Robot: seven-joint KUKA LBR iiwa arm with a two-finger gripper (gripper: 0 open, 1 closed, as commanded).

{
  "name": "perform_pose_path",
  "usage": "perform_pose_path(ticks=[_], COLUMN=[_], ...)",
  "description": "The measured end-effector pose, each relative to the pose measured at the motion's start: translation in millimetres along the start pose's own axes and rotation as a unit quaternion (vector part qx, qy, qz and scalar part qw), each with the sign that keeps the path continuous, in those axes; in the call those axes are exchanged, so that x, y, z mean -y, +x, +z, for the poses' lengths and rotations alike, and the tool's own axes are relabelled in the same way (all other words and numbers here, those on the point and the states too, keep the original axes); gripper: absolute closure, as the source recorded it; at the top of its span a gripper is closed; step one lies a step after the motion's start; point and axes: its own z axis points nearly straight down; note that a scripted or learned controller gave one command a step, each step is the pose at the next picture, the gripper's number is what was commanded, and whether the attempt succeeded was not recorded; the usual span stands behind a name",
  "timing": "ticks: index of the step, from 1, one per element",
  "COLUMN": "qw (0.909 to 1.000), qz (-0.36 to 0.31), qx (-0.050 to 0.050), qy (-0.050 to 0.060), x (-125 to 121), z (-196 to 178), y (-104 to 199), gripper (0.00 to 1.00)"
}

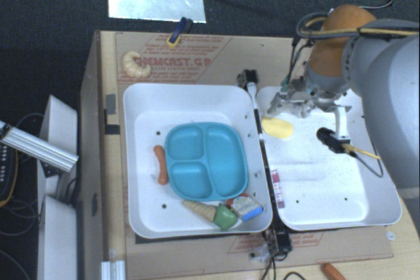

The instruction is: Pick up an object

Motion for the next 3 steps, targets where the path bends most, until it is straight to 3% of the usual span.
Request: perform_pose_path(ticks=[3], qw=[1.0], qz=[0.0], qx=[0.0], qy=[0.0], x=[0.0], z=[0.0], y=[-1.3], gripper=[0.0])
